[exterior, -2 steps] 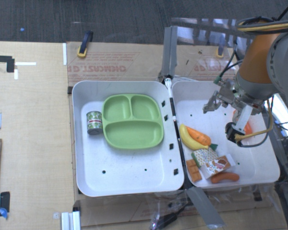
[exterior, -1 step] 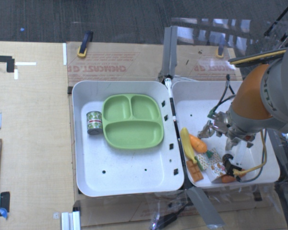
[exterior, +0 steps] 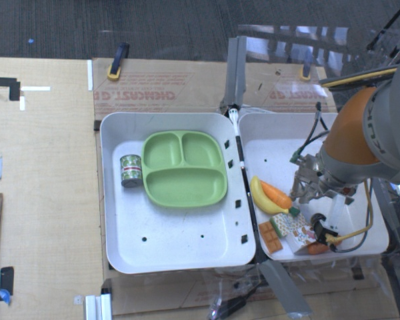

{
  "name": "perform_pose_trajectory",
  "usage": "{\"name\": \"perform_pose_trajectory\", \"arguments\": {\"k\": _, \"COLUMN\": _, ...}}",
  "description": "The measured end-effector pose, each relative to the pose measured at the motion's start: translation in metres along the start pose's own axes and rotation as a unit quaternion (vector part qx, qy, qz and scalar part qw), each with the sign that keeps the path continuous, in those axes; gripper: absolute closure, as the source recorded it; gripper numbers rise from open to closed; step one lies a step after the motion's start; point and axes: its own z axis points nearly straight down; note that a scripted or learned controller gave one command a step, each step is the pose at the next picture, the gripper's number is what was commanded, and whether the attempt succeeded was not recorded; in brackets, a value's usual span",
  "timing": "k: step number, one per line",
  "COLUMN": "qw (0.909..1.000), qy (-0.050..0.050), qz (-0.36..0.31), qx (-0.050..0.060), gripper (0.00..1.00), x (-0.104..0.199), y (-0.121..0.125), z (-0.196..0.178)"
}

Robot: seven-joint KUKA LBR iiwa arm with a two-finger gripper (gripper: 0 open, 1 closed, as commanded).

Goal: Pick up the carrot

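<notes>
A: Bins first, then: what is seen on the bench?

B: Two shallow white bins are seen side by side. The left bin (exterior: 120,245) bears a green divided plate (exterior: 185,169) and a small can (exterior: 131,171) just beside it. The right bin (exterior: 267,139) is crowded along its near-left part, and the grey arm (exterior: 360,135) with its orange band is reached in over it from the right.

A: Where is the carrot found?

B: The carrot (exterior: 276,194) is found lying against the upper side of a banana (exterior: 265,199), touching it, near the wall between the bins. Below them lie an orange block (exterior: 269,237) and a patterned packet (exterior: 293,228).

A: And the gripper?

B: The gripper (exterior: 305,191) is held just right of the carrot's thick end. Whether its fingers are parted or closed cannot be told, and nothing is seen between them.

A: How is the carrot expected to handle?

B: It is judged to be a light toy, stiff and smooth, so some slipping is likely along its taper. Hold is best taken across the thick middle, with the fingers set crosswise. The banana pressed against one flank may be caught along with it.
</notes>
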Motion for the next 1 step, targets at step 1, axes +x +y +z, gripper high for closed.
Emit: {"name": "perform_pose_trajectory", "arguments": {"k": 1, "qw": 0.9912, "qy": 0.000, "qz": 0.133, "qx": -0.001, "gripper": 1.00, "x": 0.0530, "y": -0.0558, "z": -0.0921}}
